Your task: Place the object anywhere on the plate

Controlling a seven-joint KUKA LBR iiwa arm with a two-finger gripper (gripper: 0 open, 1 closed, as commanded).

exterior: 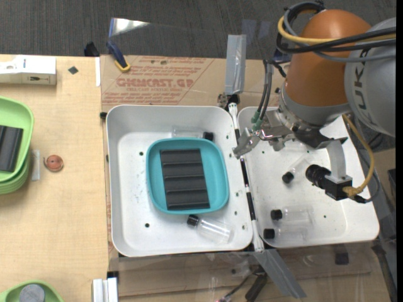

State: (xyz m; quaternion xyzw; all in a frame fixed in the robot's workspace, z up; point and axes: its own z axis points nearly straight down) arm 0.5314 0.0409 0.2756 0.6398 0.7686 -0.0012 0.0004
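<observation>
From above, the teal plate (187,175) sits in the left bin (126,187), a clear capped vial (208,226) lying just off its near edge, perhaps the object to set on it, while the gripper (247,142) hovers beyond the plate's right rim, jaws unreadable.

Claw (291,145) perhaps under the orange band (327,49), hidden.

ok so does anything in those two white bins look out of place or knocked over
One thing stands out: a clear plastic tube with a black cap lies on its side on the left white bin's floor, just below the teal square plate rather than on it. The plate carries a black ribbed insert. Nothing looks spilled or damaged.
</observation>
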